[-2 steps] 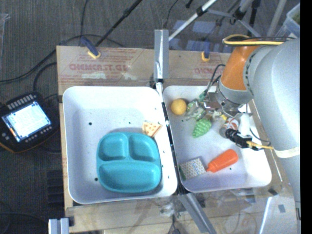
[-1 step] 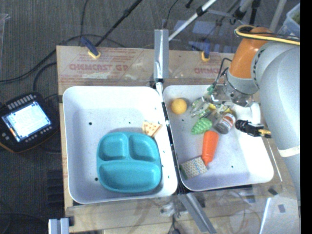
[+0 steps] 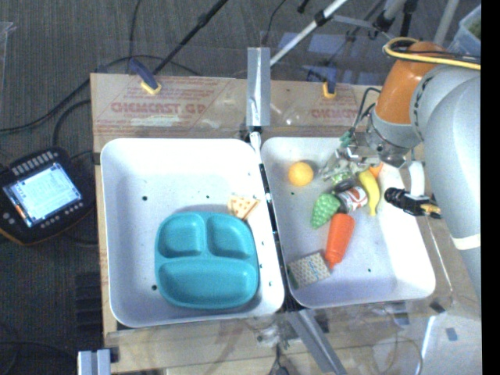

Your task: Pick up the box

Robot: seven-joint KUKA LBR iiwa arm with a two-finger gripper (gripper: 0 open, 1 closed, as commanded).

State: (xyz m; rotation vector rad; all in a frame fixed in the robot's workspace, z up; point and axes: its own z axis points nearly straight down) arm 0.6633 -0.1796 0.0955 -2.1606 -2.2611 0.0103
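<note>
The box (image 3: 310,269) is small, grey and speckled, and lies flat near the front edge of the right bin (image 3: 406,276), just left of the carrot's tip. My gripper (image 3: 349,159) hangs over the bin's back part, above the can and the banana, well behind the box and to its right. Metal parts and cables at the wrist blur together there. Nothing of the box is near the gripper.
In the right bin lie a yellow ball (image 3: 300,173), a green fruit (image 3: 324,209), an orange carrot (image 3: 337,239), a can (image 3: 352,197) and a banana (image 3: 369,189). The left bin (image 3: 133,170) holds a blue divided plate (image 3: 207,260) and a small cracker (image 3: 243,205).
</note>
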